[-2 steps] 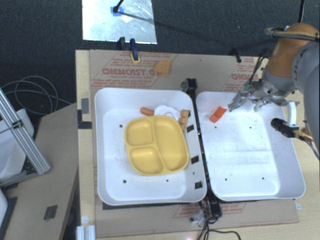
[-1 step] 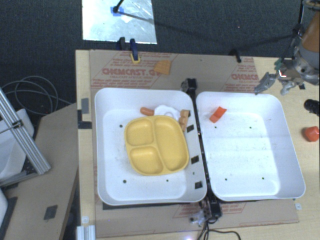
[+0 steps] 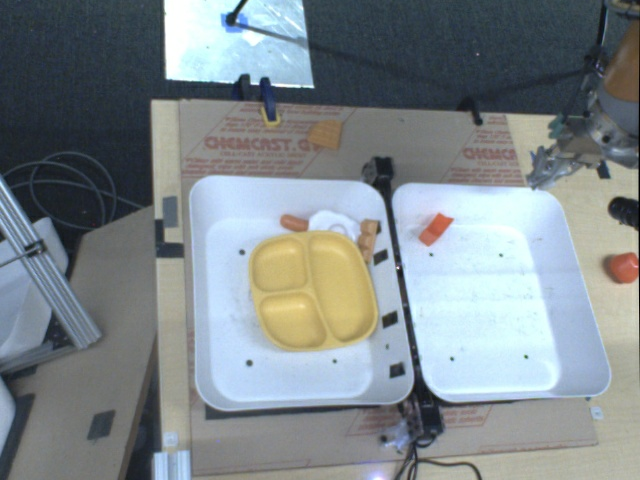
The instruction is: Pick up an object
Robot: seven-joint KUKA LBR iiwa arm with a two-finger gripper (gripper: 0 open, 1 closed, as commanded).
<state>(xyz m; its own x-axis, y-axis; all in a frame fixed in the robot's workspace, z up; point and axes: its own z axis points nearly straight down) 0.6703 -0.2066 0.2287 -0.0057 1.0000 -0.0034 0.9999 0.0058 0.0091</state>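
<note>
From the overhead camera I see the claw (image 3: 548,168) hanging beyond the far right corner of the right bin (image 3: 560,368), over the desk (image 3: 420,133), and I cannot tell how far open it is or make out anything in it. An orange block (image 3: 435,229) lies in that bin near its far left corner, well apart from the claw. In the left bin (image 3: 215,368) a yellow divided plate (image 3: 310,291) sits beside a small sausage (image 3: 294,223), a white cup (image 3: 333,224) and a tan block (image 3: 368,238).
</note>
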